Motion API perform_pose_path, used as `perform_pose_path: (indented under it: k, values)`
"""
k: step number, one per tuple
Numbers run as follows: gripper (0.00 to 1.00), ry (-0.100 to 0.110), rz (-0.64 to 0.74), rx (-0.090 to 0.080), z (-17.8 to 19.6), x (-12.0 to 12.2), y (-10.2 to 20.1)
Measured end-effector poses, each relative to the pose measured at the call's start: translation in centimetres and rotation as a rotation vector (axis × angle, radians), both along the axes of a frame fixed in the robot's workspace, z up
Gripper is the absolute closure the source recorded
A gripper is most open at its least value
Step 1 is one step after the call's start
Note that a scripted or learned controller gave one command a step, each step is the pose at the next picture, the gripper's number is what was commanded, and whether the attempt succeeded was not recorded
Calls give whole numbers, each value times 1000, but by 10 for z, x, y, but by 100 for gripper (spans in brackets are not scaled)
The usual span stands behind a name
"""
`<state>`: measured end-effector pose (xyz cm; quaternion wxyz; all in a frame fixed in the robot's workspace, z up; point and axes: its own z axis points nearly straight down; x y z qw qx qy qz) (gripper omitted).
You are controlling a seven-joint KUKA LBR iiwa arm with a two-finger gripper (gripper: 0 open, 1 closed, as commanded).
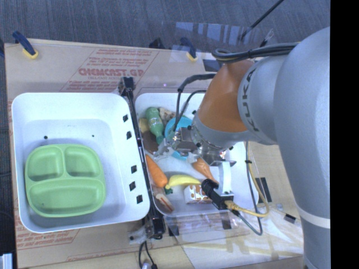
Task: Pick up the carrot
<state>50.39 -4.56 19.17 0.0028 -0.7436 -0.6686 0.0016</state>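
- carrot point(156, 172) lies in right bin point(241, 167), against its left wall, just left of banana point(183, 180)
- gripper point(178, 145) sits above-right of carrot, near it, not touching
- cannot tell how the gripper stands; wrist hides it, nothing seen held
- green bottle point(154, 120) behind gripper
- green divided plate point(65, 179) in left bin point(67, 108)

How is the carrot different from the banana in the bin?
The carrot is orange and straight, while the banana is yellow and curved. The carrot lies lengthwise along the bin's left wall, pointing up and down the picture; the banana lies crosswise, toward the bin's middle. The carrot tapers toward one end, and the banana keeps a more even thickness. Both are long, thin foods lying flat in the right bin, near its front end, close beside each other.
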Motion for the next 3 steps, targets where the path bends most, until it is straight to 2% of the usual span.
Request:
perform_pose_path:
  k: [1,2,3]
  values:
    - [0,-2,-36,-1,-90,-24,-62]
    - [0,5,-357,-5,-103,4,-46]
    - [0,2,-590,0,0,48,-15]
